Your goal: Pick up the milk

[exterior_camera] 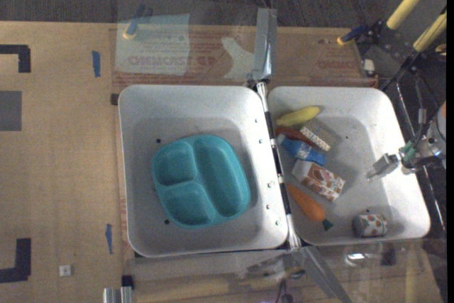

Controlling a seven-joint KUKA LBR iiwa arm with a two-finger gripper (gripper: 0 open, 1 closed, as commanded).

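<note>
- nearest, by the right bin's (355, 97) front edge, a small squat can (369, 224) sits close to the front right corner, with an orange carrot (308, 203) lying at a slant along the front left, just beside the divider wall.
- just behind the carrot lies the milk (319, 179), a small white and red-brown carton on its side in the left middle of the right bin, its long side slanting toward the front right; it looks to be touching or nearly touching the carrot in front and the blue carton (301, 150) behind.
- the gripper (385, 165) is at the right edge of the same bin, about level with the milk and apart from it, with bare bin floor between; whether its fingers are spread or closed i cannot tell, and nothing is visibly held.
- the main risk, in my judgement, is crowding: a descent onto the milk could catch the carrot or the blue carton and nudge or pinch the wrong thing.
- a flat-lying carton may also slip or pivot if it is gripped across its slanted length rather than its narrow width.
- farther back, a striped wafer-like bar (316, 138) and a yellow banana (298, 116) lie toward the back left corner.
- the left bin (142, 110) holds a teal divided plate (202, 179) at its middle.
</note>
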